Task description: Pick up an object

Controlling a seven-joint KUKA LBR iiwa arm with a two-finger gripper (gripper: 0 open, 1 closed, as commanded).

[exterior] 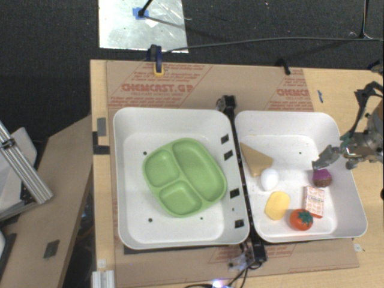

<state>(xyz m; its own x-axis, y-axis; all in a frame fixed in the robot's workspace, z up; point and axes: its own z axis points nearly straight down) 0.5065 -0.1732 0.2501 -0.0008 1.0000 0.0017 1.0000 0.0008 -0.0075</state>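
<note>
The right bin (282,118) holds several small items: a tan wedge (256,157), a white egg (269,177), a yellow lump (276,204), a red tomato (302,219), a pink-and-white box (314,200) and a purple, onion-like piece (322,177). My gripper (338,158) hangs over the right side of this bin, just above and slightly right of the purple piece. Its two fingers stand apart, open, with nothing between them. A green divided plate (183,176) lies in the left bin (174,114).
Both bins rest on a cardboard sheet (198,83) on the bench. A shiny foil sheet (143,17) lies behind, with a blue-and-yellow clamp (156,60) at the cardboard's far edge. An aluminium rail (21,167) stands at the far left. Cables run across the back.
</note>
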